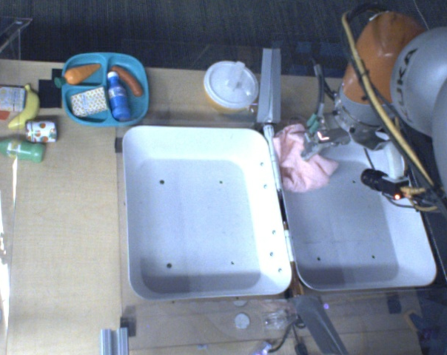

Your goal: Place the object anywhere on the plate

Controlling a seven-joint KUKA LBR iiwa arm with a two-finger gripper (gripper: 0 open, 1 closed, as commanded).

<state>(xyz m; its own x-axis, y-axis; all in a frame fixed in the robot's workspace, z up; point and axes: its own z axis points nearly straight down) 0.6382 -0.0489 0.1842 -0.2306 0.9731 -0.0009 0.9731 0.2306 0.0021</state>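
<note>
Chunky grey arm (429, 65), smooth rounded housing, with a glossy orange band (379, 39) above the wrist. Yellow and black cables (371, 87) looping down the side. Small red light glowing on a black fitting (382, 183) lower down.

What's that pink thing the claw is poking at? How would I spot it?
Find the right-hand white bin. In its top left corner, against the wall it shares with the other bin, lies a crumpled pink cloth, with the claw at its upper edge. It is soft and pink amid white plastic.
</note>
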